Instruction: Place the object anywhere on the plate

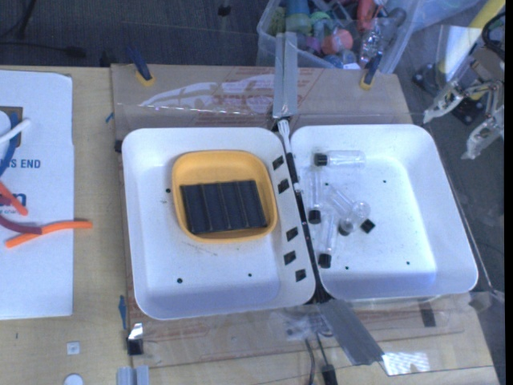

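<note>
- Camera view: in the left bin (152, 287) you have a yellow plate (186, 169), and a dark ribbed block (224, 206) lies flat in the middle of it, inside the rim.
- In the right bin (417, 255), several clear vials with black caps (333, 203) lie in a loose heap near the wall shared with the left bin. One vial (338, 160) lies a little apart towards the far side.
- The gripper (469, 115) appears as a pale mechanism at the right edge, beyond the right bin's far corner and well apart from the plate. You cannot tell whether it is released or clenched, and nothing can be made out in its grasp.
- A tub of coloured items (337, 14) stands behind the bins.
</note>
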### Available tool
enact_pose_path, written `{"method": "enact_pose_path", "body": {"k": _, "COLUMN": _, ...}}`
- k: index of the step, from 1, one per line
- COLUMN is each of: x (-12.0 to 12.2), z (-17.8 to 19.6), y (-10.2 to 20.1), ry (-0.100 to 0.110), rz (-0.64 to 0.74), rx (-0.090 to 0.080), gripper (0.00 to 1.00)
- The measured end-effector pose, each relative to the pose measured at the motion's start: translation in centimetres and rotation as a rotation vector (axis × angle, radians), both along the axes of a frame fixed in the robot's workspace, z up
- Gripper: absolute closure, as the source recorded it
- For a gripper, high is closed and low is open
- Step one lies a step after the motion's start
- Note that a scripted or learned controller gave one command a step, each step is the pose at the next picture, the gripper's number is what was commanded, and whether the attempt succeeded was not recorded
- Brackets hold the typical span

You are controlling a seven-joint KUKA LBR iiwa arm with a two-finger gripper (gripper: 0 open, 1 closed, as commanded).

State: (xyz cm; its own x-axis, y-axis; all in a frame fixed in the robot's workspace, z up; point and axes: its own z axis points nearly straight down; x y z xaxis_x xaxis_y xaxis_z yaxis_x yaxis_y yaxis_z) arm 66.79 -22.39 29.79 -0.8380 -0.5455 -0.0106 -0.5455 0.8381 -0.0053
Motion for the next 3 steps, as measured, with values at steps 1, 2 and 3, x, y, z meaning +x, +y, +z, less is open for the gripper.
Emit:
{"method": "enact_pose_path", "body": {"k": 1, "x": 0.1, "z": 1.6, "y": 0.2, "ry": 0.0, "rz": 0.345, "rx": -0.003, "gripper": 0.0}}
{"method": "enact_pose_path", "body": {"k": 2, "x": 0.0, "z": -1.4, "y": 0.3, "ry": 0.007, "rz": 0.647, "rx": -0.001, "gripper": 0.0}}
{"method": "enact_pose_path", "body": {"k": 3, "x": 0.0, "z": 1.5, "y": 0.3, "ry": 0.001, "rz": 0.914, "rx": -0.007, "gripper": 0.0}}
